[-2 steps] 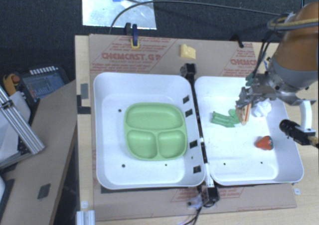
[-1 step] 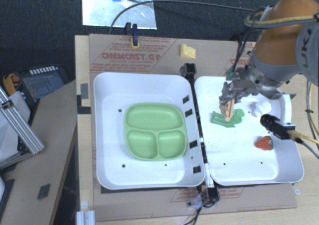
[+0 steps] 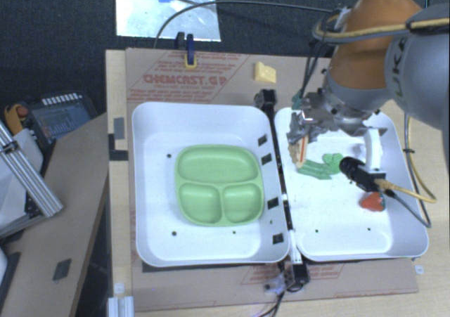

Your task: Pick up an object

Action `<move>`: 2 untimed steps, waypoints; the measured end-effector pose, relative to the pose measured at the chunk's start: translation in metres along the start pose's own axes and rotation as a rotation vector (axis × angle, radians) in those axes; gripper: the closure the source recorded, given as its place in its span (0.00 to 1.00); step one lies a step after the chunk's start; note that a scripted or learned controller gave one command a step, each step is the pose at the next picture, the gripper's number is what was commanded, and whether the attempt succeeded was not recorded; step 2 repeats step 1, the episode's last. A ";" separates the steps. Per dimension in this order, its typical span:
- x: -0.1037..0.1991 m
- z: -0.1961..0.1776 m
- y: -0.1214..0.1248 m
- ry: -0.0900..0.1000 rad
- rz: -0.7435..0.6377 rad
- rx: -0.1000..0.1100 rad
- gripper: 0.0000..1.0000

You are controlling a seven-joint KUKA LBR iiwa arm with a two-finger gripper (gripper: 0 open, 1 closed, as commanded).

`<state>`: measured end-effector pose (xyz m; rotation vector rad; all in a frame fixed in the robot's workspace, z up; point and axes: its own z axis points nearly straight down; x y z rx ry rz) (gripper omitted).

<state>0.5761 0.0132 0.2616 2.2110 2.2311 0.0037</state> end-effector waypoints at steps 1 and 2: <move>0.045 0.018 0.011 0.000 0.000 0.001 1.00; 0.045 0.018 0.011 0.000 0.000 0.001 1.00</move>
